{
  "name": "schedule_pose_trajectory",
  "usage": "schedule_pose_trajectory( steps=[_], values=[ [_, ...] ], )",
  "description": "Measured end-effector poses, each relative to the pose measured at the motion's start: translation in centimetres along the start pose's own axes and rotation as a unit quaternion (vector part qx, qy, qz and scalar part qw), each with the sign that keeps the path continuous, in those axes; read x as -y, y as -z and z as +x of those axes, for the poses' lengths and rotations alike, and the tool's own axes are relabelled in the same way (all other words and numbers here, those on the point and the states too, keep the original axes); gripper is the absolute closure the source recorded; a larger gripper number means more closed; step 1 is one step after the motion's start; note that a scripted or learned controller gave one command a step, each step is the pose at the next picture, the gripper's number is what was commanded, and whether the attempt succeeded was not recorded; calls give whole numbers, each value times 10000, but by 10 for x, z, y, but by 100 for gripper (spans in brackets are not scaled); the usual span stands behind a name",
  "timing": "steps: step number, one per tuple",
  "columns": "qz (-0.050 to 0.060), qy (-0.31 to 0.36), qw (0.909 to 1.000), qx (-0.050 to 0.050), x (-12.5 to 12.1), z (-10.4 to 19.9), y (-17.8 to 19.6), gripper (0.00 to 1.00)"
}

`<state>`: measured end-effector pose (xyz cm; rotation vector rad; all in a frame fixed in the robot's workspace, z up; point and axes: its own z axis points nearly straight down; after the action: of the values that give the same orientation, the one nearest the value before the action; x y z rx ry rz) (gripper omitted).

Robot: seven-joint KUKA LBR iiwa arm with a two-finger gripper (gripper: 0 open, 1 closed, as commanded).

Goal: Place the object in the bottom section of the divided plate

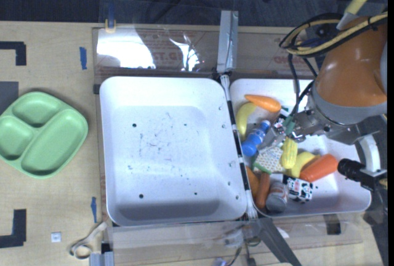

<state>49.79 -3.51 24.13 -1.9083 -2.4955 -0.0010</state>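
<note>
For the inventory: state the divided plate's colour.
Light green; the divided plate shows best in the camera view, left of the bins.

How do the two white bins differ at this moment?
The left bin has a bare floor with faint scuffs and a few dark dots; the right bin holds a pile of toy food, among it an orange carrot, a banana and a blue bottle. The gripper is over the right bin's pile, none over the left bin. Both are shallow, white and side by side.

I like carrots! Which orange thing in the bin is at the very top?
The orange carrot lying highest in the right bin, just above the banana; the other orange ones sit lower.
</note>
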Motion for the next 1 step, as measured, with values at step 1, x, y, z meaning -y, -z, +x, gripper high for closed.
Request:
schedule_pose_trajectory(
  steps=[1],
  values=[
    [0,0,10000,0,0,0,0,0]
  ],
)
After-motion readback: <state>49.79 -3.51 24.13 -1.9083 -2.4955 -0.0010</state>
